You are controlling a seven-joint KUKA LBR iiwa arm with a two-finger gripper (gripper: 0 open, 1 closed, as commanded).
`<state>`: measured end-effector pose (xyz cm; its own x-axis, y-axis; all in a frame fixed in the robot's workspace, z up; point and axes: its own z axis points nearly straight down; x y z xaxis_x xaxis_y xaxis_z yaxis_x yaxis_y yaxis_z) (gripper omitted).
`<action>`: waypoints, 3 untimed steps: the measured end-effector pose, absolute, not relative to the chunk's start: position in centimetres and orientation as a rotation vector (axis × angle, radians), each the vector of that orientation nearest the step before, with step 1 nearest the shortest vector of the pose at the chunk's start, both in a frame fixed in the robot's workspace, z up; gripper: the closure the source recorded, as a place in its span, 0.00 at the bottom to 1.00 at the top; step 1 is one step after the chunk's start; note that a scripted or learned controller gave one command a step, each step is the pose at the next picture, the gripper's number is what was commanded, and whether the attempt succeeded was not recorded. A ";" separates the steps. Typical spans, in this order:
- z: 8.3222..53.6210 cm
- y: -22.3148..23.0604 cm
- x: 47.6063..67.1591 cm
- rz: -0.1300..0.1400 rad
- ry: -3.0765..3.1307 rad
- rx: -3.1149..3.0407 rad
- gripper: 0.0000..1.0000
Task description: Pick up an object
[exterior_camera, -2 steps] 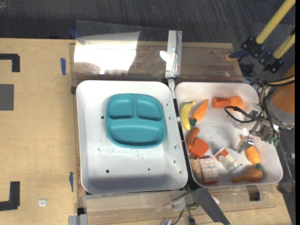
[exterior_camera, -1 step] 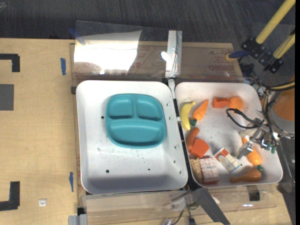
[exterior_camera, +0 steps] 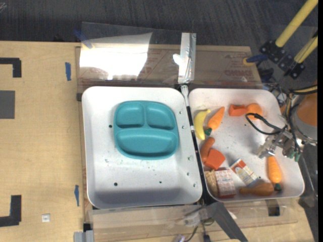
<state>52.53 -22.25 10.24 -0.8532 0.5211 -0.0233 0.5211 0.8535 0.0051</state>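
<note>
Low at the right bin's (exterior_camera: 298, 135) right side, the pincer (exterior_camera: 276, 148) hangs just above an orange carrot (exterior_camera: 274, 169); whether it is spread or pressed together I cannot tell. Around it lie a banana (exterior_camera: 201, 123), more orange pieces and small boxes (exterior_camera: 225, 181). A teal divided plate (exterior_camera: 146, 129) sits in the left bin (exterior_camera: 96, 150).

My arm and gripper, seen from above

My gripper (exterior_camera: 275, 147) is a small cluster of pale grey and silver metal parts, with a bit of green on its outer side. A thin black cable (exterior_camera: 263, 125) loops from it in a loose curve and runs back toward my wrist. Above that sits my orange band (exterior_camera: 309, 116), rounded and glossy, with dark grey housing (exterior_camera: 309, 135) just under it.
</note>
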 end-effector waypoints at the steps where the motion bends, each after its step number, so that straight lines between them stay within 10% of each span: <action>1: 9.0 -18.3 48.4 -0.004 3.093 0.453 1.00; 3: 9.0 -20.1 57.0 -0.006 3.123 -0.154 1.00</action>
<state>56.96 -20.12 8.96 -0.9951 -0.0982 -0.0146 -0.0981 0.9952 -0.0047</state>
